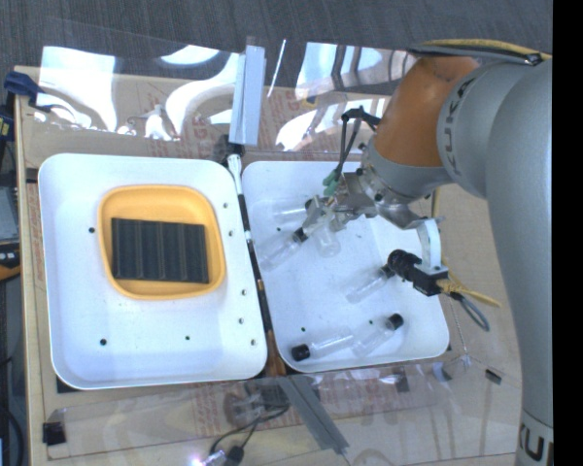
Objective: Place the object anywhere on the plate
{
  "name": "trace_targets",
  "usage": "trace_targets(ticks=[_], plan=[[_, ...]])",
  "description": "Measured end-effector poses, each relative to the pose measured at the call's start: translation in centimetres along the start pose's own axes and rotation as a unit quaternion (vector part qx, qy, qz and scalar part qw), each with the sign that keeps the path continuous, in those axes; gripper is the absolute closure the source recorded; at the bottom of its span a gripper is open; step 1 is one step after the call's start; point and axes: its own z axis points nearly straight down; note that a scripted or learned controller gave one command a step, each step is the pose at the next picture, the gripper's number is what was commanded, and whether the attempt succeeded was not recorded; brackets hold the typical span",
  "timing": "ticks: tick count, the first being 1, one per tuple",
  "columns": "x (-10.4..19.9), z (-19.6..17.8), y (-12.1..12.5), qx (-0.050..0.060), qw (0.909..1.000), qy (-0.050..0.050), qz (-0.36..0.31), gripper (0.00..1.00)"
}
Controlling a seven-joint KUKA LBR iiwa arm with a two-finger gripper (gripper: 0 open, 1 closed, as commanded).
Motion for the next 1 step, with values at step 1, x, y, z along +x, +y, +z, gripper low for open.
trace_targets(ticks=[1], plan=[[5.44,-1.87,0.09,0.000,0.9982,0.000,-0.060,1.00]])
